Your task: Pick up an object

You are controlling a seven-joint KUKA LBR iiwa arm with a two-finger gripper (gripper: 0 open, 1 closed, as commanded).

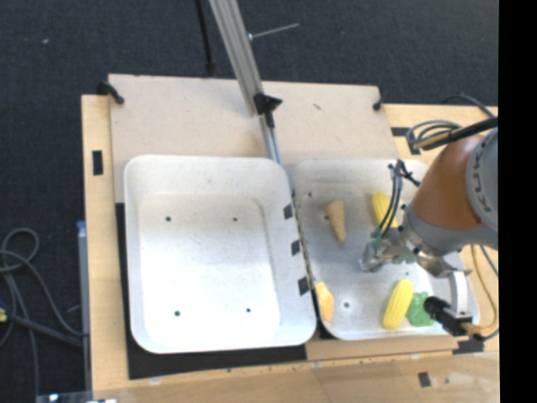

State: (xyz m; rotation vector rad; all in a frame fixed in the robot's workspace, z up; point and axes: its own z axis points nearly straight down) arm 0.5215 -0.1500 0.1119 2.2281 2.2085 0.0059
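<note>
Yellow corn cob (green end) in rt bin.

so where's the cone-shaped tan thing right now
The tan cone lies in the right bin, in its upper left part, left of the tool and above the small yellow piece at the bin's lower left.

The arm comes in from three o'clock, and its hand points down toward nine o'clock.
</note>
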